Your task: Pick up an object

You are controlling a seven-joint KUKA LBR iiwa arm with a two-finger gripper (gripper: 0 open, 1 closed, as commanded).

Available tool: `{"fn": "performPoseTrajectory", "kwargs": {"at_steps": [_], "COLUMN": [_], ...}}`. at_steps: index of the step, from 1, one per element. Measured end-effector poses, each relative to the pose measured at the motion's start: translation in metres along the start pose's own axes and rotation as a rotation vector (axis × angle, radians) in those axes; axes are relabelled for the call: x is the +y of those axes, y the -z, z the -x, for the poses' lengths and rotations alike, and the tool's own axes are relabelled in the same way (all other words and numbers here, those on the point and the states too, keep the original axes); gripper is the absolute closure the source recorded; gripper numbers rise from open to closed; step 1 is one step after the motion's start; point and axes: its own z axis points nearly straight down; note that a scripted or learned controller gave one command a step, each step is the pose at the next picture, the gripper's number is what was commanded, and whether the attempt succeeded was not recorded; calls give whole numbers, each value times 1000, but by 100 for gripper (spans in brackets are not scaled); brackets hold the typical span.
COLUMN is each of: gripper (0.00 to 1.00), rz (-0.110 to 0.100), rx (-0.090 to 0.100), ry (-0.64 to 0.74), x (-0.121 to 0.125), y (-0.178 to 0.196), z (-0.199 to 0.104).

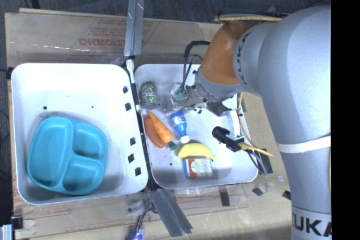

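Gripper (183, 95) hung low in the right bin (163, 174); its state I could not tell. Bench (56, 31) was brown board, floor dark. Carrot (158, 128) lay pointing up-left.

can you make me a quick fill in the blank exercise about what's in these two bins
1. The blue tray lies in the ______ bin.
2. The carrot is coloured ______.
3. The banana lies right above the ______ in this view.
4. The can lies in the ______ bin.

Missing words: left; orange; carton; right
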Motion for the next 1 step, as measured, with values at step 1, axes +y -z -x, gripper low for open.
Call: {"fn": "performPoseTrajectory", "kwargs": {"at_steps": [1], "gripper": [100], "rz": [4], "rx": [-1], "ry": [81], "x": [-4], "y": [94], "z": [-62]}}
